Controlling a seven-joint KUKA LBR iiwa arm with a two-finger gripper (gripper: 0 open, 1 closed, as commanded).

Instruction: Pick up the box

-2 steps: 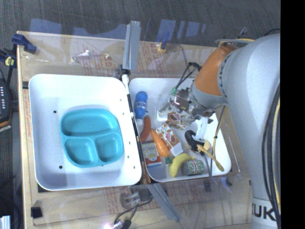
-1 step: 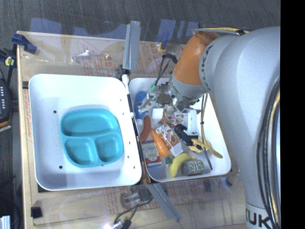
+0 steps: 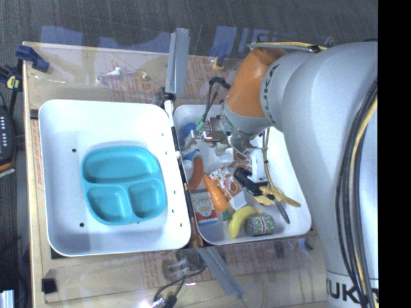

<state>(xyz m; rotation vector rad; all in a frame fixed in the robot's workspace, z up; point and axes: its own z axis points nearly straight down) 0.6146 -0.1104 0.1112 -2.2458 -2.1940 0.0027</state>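
Faintly, "KUKA" lettering (image 3: 350, 292) low on the grey arm (image 3: 327, 146).

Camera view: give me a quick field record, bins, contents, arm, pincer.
left bin: holds a blue divided tray
right bin: cluttered; banana, carrot, small box, patterned can, yellow-handled tool
arm: reaches in from the right, orange band above the right bin
pincer: low over the right bin's upper part; grip state unreadable
box status: lying in the right bin by the divider
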